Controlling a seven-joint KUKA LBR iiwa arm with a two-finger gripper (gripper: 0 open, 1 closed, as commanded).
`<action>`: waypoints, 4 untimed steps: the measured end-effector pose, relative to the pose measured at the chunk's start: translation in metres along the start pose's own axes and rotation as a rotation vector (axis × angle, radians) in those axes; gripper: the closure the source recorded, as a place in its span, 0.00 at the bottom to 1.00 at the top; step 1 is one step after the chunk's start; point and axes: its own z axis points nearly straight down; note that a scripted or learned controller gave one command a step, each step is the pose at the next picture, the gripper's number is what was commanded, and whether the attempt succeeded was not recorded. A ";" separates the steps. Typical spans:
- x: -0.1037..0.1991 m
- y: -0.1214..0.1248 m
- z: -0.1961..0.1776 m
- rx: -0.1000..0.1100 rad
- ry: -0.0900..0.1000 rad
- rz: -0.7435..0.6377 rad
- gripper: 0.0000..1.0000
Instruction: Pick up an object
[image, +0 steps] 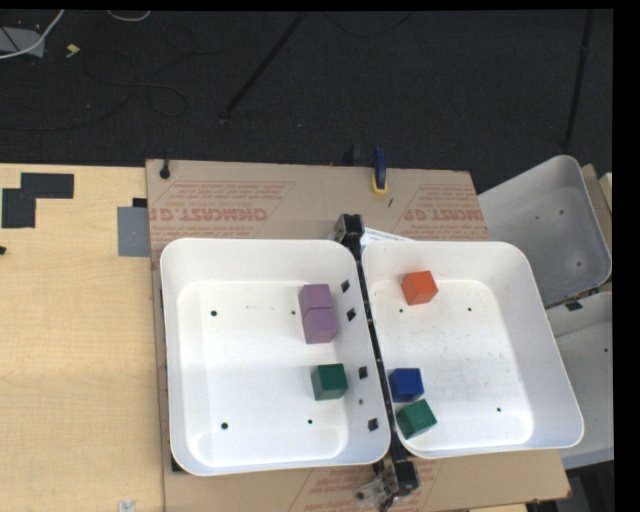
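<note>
Two white bins lie side by side on the bench. In the left bin a purple block lies near the right wall, with a dark green cube below it. In the right bin an orange cube sits toward the upper left. A blue cube and a green cube sit close together by that bin's left wall, near the lower corner.
The bins rest on a cardboard sheet over a wooden bench. A black divider with clamps runs between the bins. A blue and yellow clamp stands at the cardboard's far edge. A grey metal panel lies at the right.
</note>
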 end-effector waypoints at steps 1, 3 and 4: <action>-0.002 -0.050 0.043 0.011 0.005 0.009 1.00; -0.001 -0.067 0.016 0.008 0.004 0.007 1.00; -0.001 -0.080 0.003 0.004 0.002 0.007 1.00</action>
